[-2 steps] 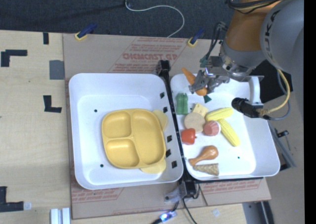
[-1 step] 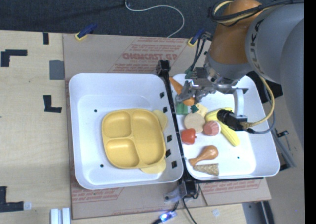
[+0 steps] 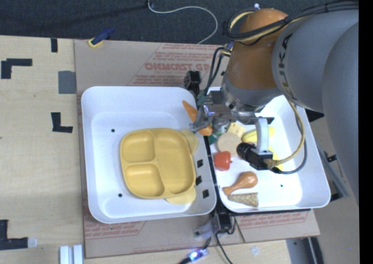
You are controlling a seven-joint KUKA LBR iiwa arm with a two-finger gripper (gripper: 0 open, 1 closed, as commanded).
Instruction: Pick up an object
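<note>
Gripper point(image 3: 205, 118) low over the seam between the two white bins, near their far ends, hanging from the grey arm point(image 3: 326, 53) with its orange band point(image 3: 253, 41). Fingers too blurred and too crowded by the wrist to judge; cannot tell whether open or closed, or whether anything sits between them. Orange carrot-like piece point(image 3: 189, 108) just at the gripper's left, lying on the far right rim of the left bin point(image 3: 99, 140), touching or nearly touching the metal there. Small orange bit point(image 3: 205, 131) right below the gripper, possibly part of the same toy.

Left bin holding a yellow divided tray point(image 3: 156, 161), three compartments up, lying slightly askew, with a pale yellow flat piece point(image 3: 180, 197) poking out under its near right corner.

Right bin point(image 3: 303, 196) holding a red block point(image 3: 222, 159) near its left wall, a toy drumstick point(image 3: 240, 183) nearer the front, a tan wedge point(image 3: 245, 199) just in front of that. Yellow banana-like shape point(image 3: 250, 136) and a pale piece point(image 3: 236, 130) under the wrist, partly hidden. Black fitting point(image 3: 252, 155) with yellow cable point(image 3: 288, 166) hanging beside the wrist over the same bin.

Both bins resting on cardboard point(image 3: 163, 64) on the counter point(image 3: 35, 140).
</note>
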